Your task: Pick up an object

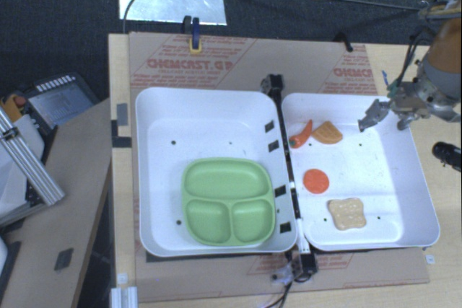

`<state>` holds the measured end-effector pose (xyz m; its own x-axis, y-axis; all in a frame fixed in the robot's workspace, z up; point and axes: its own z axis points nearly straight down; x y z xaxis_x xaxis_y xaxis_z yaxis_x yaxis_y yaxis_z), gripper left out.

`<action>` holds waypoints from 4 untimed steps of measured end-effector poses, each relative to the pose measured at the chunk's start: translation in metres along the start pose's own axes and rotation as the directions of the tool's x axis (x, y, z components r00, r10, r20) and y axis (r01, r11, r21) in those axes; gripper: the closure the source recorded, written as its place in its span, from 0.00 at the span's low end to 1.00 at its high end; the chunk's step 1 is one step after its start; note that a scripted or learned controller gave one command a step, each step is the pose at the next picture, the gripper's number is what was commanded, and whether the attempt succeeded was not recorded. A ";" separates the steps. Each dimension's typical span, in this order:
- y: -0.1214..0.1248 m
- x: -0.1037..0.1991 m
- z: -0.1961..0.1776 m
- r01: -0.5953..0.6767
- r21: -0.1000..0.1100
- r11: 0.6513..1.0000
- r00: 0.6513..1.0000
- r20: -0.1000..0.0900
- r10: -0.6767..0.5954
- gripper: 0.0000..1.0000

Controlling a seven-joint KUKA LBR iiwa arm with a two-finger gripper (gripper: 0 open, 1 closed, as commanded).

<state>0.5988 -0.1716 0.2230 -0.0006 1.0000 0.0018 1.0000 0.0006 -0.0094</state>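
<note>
Objects for picking lie in the right bin [422, 216]: an orange carrot-shaped piece [300, 134] and a tan wedge-shaped piece [328, 133] touch near the bin's upper left corner, a red-orange round slice [315, 181] sits below them, and a beige toast-shaped slice [347, 213] rests nearer the front wall. Gripper [385, 117] hovers over the upper right part of the same bin, its two fingers spread apart with nothing between them. All four objects are left of the gripper; the tan wedge is nearest, the toast slice farthest. Left bin [155, 155] contains a green three-compartment plate [228, 200] in its lower half. Both bins rest on a cardboard sheet [238, 61].
</note>
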 end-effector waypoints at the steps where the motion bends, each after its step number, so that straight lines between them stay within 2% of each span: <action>1: 0.002 0.000 -0.007 0.003 -0.011 1.000 1.000 0.002 -0.003 0.00; 3: 0.009 0.012 0.112 0.004 -0.008 1.000 1.000 0.002 -0.004 0.00; 4: 0.010 0.013 0.139 0.002 -0.010 1.000 1.000 0.002 -0.002 0.00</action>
<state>0.6076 -0.1587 0.0839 -0.0030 1.0000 -0.0004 1.0000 0.0030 0.0007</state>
